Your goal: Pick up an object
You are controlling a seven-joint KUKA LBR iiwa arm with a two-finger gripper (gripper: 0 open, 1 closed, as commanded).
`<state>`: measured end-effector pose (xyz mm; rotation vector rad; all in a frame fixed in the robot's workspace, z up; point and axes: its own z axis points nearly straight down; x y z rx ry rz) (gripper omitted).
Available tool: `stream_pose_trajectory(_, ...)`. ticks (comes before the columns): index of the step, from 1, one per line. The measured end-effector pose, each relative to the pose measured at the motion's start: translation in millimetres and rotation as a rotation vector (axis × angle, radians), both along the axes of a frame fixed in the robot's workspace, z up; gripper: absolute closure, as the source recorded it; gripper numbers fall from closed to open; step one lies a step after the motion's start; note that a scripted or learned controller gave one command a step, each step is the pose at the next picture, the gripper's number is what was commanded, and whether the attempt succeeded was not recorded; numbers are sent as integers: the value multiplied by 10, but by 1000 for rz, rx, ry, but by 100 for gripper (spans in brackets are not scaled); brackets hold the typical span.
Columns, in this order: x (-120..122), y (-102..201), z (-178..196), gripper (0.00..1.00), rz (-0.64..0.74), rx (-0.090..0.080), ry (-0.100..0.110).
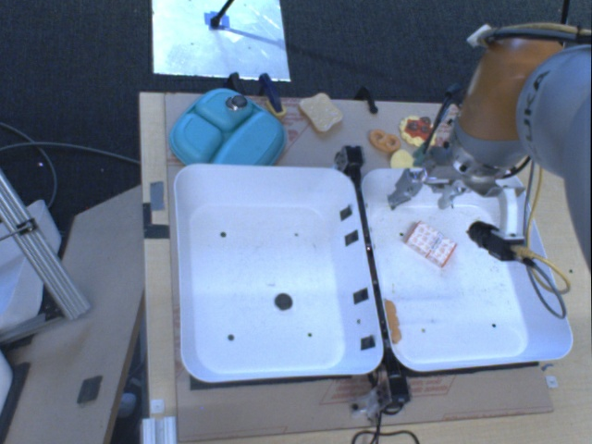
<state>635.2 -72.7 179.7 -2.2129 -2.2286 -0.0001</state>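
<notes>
So my pincer (424,191) is hanging over the top-left corner of the right bin (546,340), and honestly I can't tell from this angle whether it's spread or closed, the metal bits just blur together. Nothing visibly caught in it.

The obvious target is the little red-and-white patterned packet (431,244), lying flat on the bin floor just off at my 5 o'clock, tilted so its long side runs roughly 10 to 4. My guess: it's light, a bit crinkly or soft like a wrapped snack or small carton, so it'll probably slide around on that slick white plastic if I nudge it instead of pinching it. I'd go across the short sides, straight down on the middle, and not squeeze hard.

Other option is the small orange piece (392,321) tucked against the divider (363,248) at about 7 o'clock from the packet. Looks awkward, too close to the wall for a clean pinch.

The left bin (199,340) just has a dark round spot (283,301) on its floor.
</notes>
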Motion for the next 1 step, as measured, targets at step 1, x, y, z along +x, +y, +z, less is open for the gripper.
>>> stream_pose_trajectory(1, 269, 1111, 54, 0, 7, 5, -5)
